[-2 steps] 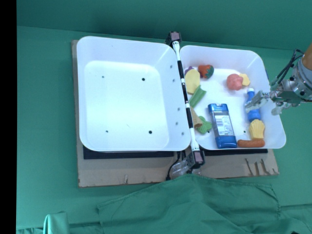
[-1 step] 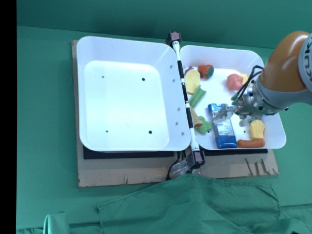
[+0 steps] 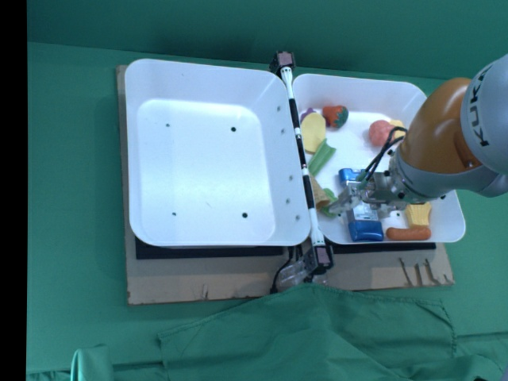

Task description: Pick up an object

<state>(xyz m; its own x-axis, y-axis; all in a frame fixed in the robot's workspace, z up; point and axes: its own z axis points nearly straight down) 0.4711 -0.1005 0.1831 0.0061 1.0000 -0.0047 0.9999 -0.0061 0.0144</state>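
My gripper (image 3: 357, 205) is low in the right bin (image 3: 361, 86), over a blue object (image 3: 363, 227) near the front rim. Another blue piece (image 3: 348, 175) lies just behind it. The wrist and its cables cover the fingertips. Toy foods lie around: a strawberry (image 3: 336, 116), a yellow piece (image 3: 313, 132), a green pod (image 3: 321, 158), a waffle cone (image 3: 320, 191), a pink-orange fruit (image 3: 380, 132), a yellow block (image 3: 418, 213) and an orange carrot-like piece (image 3: 408, 233).
The left bin (image 3: 151, 86) sits beside the right one, with a black-and-white rod (image 3: 296, 137) along the divide between them. Both rest on a cardboard sheet (image 3: 198, 288). Green cloth (image 3: 317, 332) is bunched at the front.
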